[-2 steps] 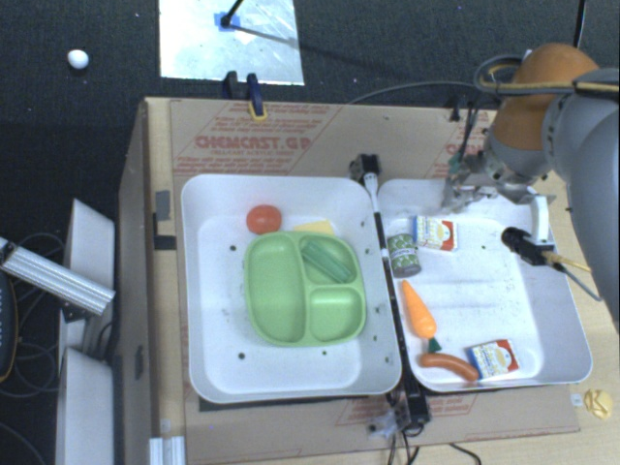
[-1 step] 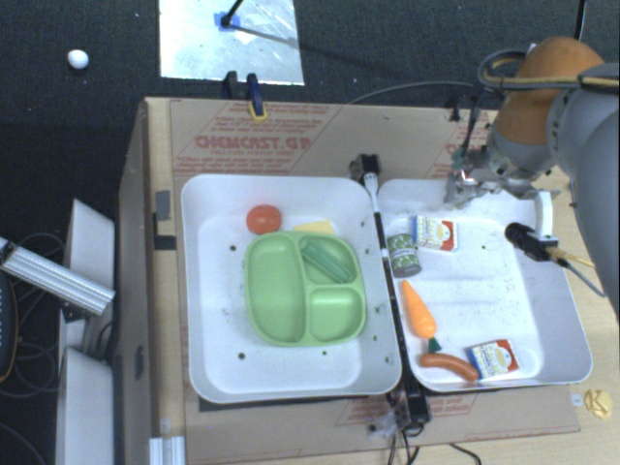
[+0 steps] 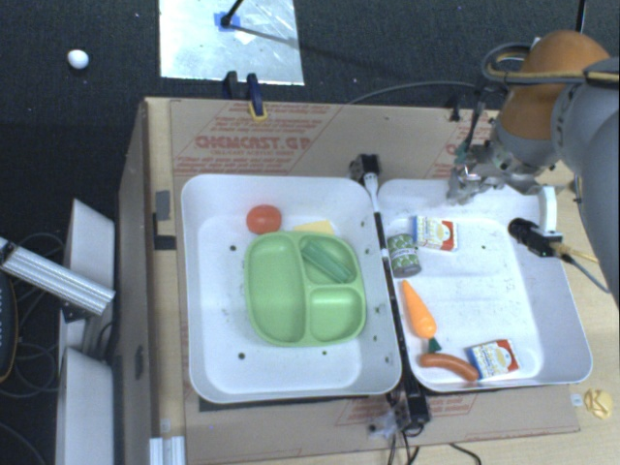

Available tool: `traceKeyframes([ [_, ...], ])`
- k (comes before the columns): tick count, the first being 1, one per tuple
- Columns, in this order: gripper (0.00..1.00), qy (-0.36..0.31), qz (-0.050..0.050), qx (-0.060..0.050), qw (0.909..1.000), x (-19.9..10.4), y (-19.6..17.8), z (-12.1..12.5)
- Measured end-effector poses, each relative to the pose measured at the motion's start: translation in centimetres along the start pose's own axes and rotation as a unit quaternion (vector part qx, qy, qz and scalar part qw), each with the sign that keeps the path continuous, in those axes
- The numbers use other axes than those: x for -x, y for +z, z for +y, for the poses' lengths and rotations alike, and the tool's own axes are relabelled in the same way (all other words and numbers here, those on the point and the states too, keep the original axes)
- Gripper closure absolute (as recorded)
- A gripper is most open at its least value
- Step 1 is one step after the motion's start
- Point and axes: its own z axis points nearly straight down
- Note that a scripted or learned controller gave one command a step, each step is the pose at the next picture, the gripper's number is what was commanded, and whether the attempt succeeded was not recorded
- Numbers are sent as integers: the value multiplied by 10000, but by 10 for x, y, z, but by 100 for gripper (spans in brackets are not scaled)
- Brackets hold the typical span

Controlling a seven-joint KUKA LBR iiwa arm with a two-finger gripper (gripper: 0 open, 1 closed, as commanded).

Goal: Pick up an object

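- A red round tomato toy (image 3: 263, 219) is lying in the left white plastic bin (image 3: 218, 366), beside a green plastic tray with three compartments (image 3: 303, 289).
- In the right white plastic bin (image 3: 567, 327), a small dark can (image 3: 403, 254) and a small white carton with a red label (image 3: 435, 232) are sitting near the upper left corner.
- An orange plastic carrot (image 3: 418, 310) is lying lower, its long axis running diagonally, its green end pointing to the lower right.
- A red-brown sausage toy (image 3: 447, 363) and a second small carton (image 3: 495, 358) are resting at the near edge.
- The pincer (image 3: 467, 184) is hanging over the far edge of the right bin; I cannot tell its state.
- The carton with the red label is lying just below and left of it, so in my judgement it is the nearest thing to pick.
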Motion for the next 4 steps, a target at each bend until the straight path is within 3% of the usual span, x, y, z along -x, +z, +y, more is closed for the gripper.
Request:
traceKeyframes([
  [1,0,-1,-1,-2,10000,0,0,0],
  [2,0,16,14,-96,10000,-4,47,-7],
  [3,100,3,7,-50,10000,-4,34,-4],
  [4,100,12,11,-111,9999,-2,-60,-5],
])
